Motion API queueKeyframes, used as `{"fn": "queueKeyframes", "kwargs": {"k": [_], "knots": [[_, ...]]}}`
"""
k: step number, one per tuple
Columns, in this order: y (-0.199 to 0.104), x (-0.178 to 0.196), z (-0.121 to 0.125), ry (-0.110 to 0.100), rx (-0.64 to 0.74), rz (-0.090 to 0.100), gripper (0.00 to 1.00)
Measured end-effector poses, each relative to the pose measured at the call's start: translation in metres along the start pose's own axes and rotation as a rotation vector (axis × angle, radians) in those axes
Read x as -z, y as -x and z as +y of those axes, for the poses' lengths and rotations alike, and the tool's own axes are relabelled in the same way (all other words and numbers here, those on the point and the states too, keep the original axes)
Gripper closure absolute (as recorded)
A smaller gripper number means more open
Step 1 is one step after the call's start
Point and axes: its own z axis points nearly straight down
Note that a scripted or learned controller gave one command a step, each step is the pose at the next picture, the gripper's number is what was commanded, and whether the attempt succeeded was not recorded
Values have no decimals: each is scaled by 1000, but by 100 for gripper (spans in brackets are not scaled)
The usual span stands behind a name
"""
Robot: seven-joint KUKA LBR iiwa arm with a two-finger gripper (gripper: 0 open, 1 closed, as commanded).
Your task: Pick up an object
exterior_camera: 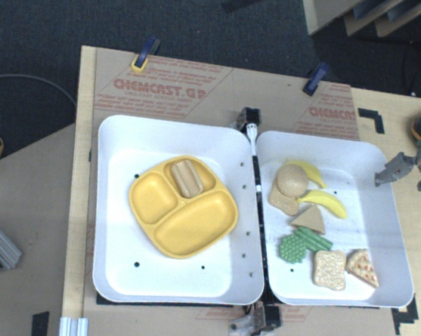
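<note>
Behind bins: board (227,97) printed "CHEMCAST G.P" | right edge: fingers (412,169) state unclear

Flat tan wooden bench top (79,185) w/ a sheet of brown cardboard printed in red lettering (205,90) along its far part. A blue-and-yellow spring clamp (143,55) grips the far edge at left, a dark blue clamp (315,79) at right. Two shallow white plastic bins sit directly on it, side by side, touching along the middle: left white bin (110,212) & right white bin (392,239). Small black clip (248,119) at the far end of the seam, another black clip w/ cable (262,318) at the near end.
</note>
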Motion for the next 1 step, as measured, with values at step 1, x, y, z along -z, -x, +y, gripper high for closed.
{"fn": "queueKeyframes", "kwargs": {"k": [1], "knots": [[-54, 270, -41, 19, 3, -5, 0]]}}
